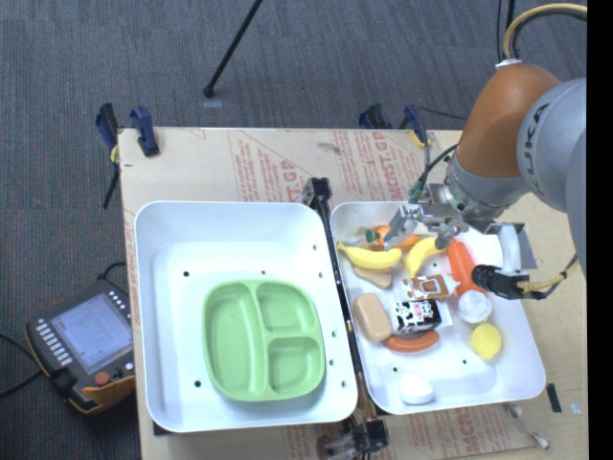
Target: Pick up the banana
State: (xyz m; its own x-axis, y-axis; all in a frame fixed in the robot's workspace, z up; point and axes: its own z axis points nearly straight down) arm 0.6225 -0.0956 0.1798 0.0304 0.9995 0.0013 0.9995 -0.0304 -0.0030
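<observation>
- Dark grey carpet surrounds a bench (239, 166) topped with printed brown board; blue clamps (144, 127) grip its far edge.
- Off the bench's left edge, near its front corner, a teach pendant (84, 338) with a lit screen lies on the carpet.
- Left bin (163, 228): a green divided tray (263, 338) with three compartments lies flat at its centre.
- Right bin (522, 353): holds a cluster of toy food.
- Two bananas occupy the far-left part of the right bin. One banana (369, 255) lies roughly crosswise near the bin's left wall; a second banana (420, 254) stands tilted just to its right.
- A tan bread piece (372, 317) lies near the left wall, below the bananas.
- A black-and-white carton (417, 314) sits at the bin's centre, over a red-orange sausage (412, 342).
- A white egg-shaped item (416, 389) rests at the front edge.
- An orange carrot (460, 262), a white round item (473, 305) and a yellow lemon (486, 340) line the right half.
- Gripper (424, 230): fingers spread apart, poised just above the two bananas, with nothing pinched between them.
- Arm (517, 132), grey with an orange band, reaches in over the bin's far-right corner.
</observation>
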